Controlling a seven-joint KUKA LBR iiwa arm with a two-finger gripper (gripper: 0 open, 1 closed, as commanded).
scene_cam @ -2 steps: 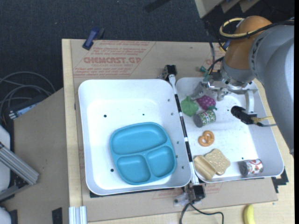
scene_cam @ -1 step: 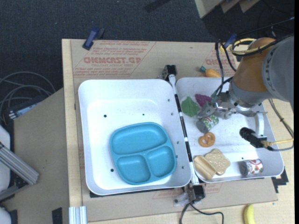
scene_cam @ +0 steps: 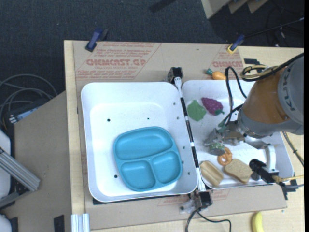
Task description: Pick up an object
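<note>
Cardboard-covered worktop (scene_cam: 120, 62) bears two bins; the hand (scene_cam: 218, 140) hangs low in the right white bin (scene_cam: 193, 88) among toy food beside an orange curled piece (scene_cam: 224, 156), its grip unreadable, nothing visibly lifted yet.

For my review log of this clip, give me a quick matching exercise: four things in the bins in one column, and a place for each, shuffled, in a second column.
Things:
1. blue divided tray
2. purple grapes
3. green leaf
4. toast slice

Places:
A. right bin, near front edge
B. left bin, front half
C. right bin, far part, right of the green piece
D. right bin, far part, beside the divider between bins

Pairs: 1-B, 2-C, 3-D, 4-A
</note>
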